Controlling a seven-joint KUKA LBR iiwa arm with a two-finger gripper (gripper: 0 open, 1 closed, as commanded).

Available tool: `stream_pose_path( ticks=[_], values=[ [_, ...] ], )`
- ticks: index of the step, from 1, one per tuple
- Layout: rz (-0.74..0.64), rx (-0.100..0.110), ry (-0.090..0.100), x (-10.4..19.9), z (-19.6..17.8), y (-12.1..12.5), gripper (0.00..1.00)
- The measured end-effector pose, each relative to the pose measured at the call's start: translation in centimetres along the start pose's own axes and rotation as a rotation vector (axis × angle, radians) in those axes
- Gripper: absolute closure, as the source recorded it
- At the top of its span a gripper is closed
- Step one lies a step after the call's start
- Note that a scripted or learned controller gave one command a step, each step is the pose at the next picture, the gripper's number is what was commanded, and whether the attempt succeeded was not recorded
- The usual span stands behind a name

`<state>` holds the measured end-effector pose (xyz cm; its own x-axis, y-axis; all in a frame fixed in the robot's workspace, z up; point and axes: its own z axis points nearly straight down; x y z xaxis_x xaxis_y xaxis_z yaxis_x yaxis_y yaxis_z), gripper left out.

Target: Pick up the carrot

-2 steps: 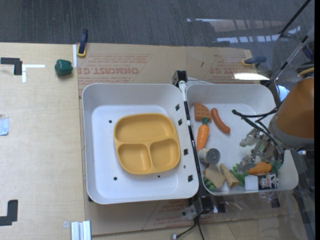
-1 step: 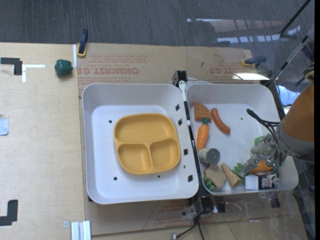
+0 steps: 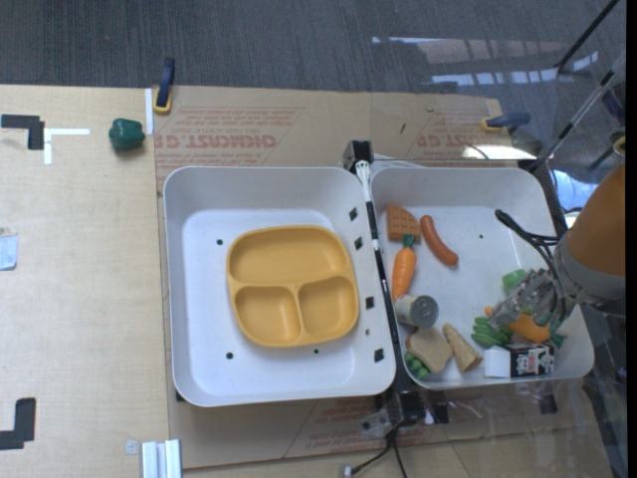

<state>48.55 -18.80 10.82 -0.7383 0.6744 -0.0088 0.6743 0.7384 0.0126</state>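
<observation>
Two shallow white bins are recorded on the bench, side by side; the right bin (image 3: 468, 182) is taken as the landmark for what follows. In the left bin (image 3: 189, 267), immediately left of it, one yellow divided plate (image 3: 293, 284) with three compartments is noted. Inside the right bin, one carrot (image 3: 403, 269) is found lying near the left wall, its green top pointing toward the far wall. One waffle-patterned brown piece (image 3: 402, 223) is seen just beyond the carrot, and one sausage (image 3: 439, 241) just to its right. One small grey can (image 3: 417, 311) is placed just nearer than the carrot, with one bread slice (image 3: 430, 348) and one tan wedge (image 3: 462, 348) toward the near wall. One black-and-white box (image 3: 531, 361) is logged at the near right corner, beside a cluster of green and orange items too tangled to be counted. The gripper (image 3: 532, 297) is located over that cluster at the right side of the bin, well apart from the carrot; whether its claw is spread or pressed together cannot be told. One green object (image 3: 126, 134) is observed on the bench, far left of the landmark.
</observation>
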Motion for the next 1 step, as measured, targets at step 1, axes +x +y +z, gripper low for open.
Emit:
stream_pose_path(
  ticks=[1],
  values=[
    [0.124, 0.011, 0.004, -0.34, -1.66, 7.27, 1.00]
  ],
)
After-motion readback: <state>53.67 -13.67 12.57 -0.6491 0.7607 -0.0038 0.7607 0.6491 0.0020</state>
